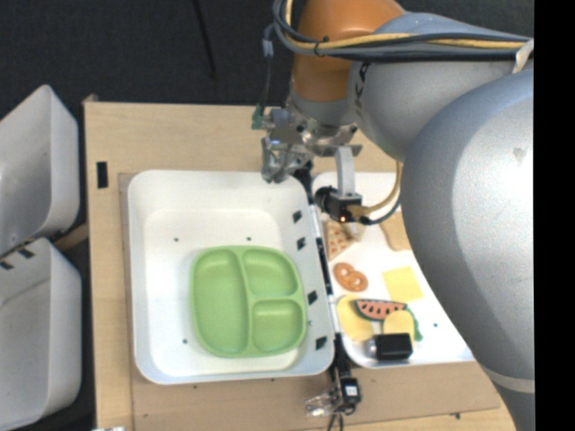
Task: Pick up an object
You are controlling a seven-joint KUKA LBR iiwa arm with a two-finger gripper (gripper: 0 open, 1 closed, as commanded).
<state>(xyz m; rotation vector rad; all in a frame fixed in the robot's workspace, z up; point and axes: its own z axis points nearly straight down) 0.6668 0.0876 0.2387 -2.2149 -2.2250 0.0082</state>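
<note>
Gripper point(286, 164) hangs at the far rim of the left bin point(148, 241), near the divider between bins; whether its fingers are apart or together I cannot tell, and nothing is visibly held. Candidate objects lie in the right bin point(440, 335), toward 5 o'clock from the tool: pretzel point(349, 277), yellow slice point(402, 284), watermelon slice point(382, 310), black block point(393, 346). The green divided plate point(248, 299) sits at 6 to 7 o'clock, in the left bin. Risks, as judged: descending here would strike the rim or divider; the flat toys offer little for fingers to grip; clustered pieces may be pushed, not lifted.
</note>
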